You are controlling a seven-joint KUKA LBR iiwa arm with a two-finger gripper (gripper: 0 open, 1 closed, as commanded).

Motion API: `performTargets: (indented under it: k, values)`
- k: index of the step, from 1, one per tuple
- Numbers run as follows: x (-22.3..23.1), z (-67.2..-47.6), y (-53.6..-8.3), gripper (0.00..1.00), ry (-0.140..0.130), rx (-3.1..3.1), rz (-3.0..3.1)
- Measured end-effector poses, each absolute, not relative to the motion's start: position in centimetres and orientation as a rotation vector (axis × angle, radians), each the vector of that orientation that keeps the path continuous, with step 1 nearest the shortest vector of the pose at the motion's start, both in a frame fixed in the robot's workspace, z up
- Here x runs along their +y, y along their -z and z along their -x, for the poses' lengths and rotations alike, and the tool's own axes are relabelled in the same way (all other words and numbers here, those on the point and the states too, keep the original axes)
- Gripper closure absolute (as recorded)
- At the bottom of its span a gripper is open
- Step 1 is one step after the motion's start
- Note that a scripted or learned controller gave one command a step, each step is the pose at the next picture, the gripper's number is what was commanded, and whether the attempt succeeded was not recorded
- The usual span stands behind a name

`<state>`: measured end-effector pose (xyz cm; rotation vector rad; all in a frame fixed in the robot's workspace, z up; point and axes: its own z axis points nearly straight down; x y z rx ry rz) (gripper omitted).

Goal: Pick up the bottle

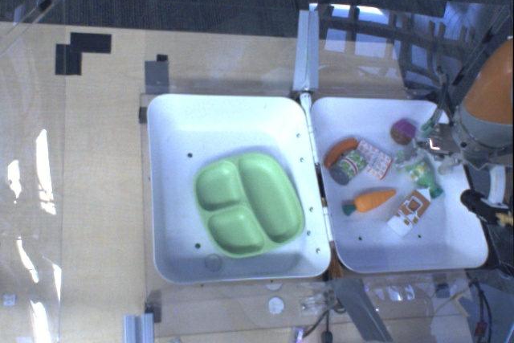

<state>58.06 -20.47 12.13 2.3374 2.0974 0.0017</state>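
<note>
Probably the bottle (424, 175) is the small green thing right of the carrot (371, 201), in the right bin (377, 249), just below the gripper (438, 147). Whether the gripper is spread or closed, I cannot tell. It should come down straight over the bottle's middle, avoiding the carton (409, 211) nearby.

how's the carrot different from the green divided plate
The carrot is orange with a green top; the green divided plate is pale green all over. The carrot is small and slim, the plate broad with three compartments. The carrot lies in the right bin, the plate in the left bin. Both rest on a bin floor.
</note>
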Motion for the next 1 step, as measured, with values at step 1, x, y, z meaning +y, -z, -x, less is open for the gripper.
performTargets:
  k: [1]
  values:
    - [-20.23, -61.3, -9.73, 0.0, -0.02, 2.191, -2.224]
